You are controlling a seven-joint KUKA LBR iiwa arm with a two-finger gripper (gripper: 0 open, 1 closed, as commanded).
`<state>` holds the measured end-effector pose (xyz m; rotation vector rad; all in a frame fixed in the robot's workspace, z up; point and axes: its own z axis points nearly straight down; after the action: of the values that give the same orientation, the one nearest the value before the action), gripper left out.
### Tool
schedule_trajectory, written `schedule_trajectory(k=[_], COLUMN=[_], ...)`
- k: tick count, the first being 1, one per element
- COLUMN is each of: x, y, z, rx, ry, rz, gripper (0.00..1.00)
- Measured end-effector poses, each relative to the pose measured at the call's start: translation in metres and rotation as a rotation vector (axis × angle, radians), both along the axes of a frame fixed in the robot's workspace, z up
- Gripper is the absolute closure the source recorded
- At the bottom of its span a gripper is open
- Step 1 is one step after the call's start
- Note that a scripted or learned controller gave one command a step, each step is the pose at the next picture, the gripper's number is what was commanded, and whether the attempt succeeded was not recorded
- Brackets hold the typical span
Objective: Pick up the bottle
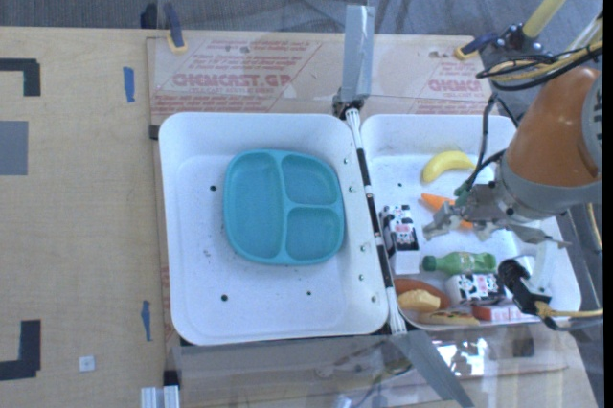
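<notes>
From above, two white bins sit side by side. The left bin (192, 301) holds a teal divided plate (284, 206) at the frame's centre. In the right bin (402, 140), the green bottle (461, 261) lies on its side at lower right, near a banana (447, 165), a carrot (436, 201), a small black-and-white carton (400, 229) and other food toys. The gripper (448, 220) hangs just above the bottle, apart from it; whether it is open or closed cannot be told.
</notes>
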<state>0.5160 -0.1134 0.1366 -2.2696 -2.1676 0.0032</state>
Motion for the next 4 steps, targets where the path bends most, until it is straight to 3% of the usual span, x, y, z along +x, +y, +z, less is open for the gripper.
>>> schedule_trajectory(k=[1,2,3,4], x=[-0.033,-0.033,-0.036,-0.014], y=[-0.019,-0.001,-0.003,0.064], z=[-0.047,-0.047,-0.038,0.047], rx=[-0.002,-0.005,-0.01,-0.002], ry=[-0.017,-0.019,-0.016,0.0], rz=[-0.243,-0.535,-0.539,-0.249], gripper=[0.0,0.0,1.0,1.0])
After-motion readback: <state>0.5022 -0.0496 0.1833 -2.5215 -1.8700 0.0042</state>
